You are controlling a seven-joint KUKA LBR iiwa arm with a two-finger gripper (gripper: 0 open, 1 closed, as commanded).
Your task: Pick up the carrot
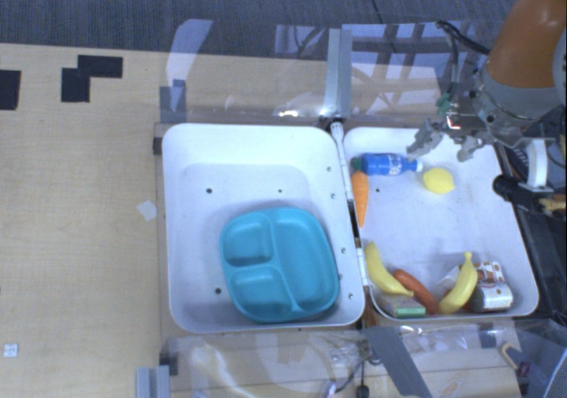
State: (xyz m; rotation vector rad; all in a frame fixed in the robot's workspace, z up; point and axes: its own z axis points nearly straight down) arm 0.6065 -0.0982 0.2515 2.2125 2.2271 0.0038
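Observation:
The carrot (360, 196) is orange and lies lengthwise against the left wall of the right bin (496, 228), just below a blue bottle (386, 164). My gripper (446, 144) hangs over the bin's upper part, to the right of the bottle and above a yellow lemon (438, 180). Its two fingers are spread apart with nothing between them. The carrot is well to the lower left of the gripper.
The left bin (195, 210) holds a teal divided plate (278, 263). At the right bin's near edge lie two bananas (383, 270), a red-orange sausage-like item (416, 290), a green piece (407, 308) and a small can (493, 286).

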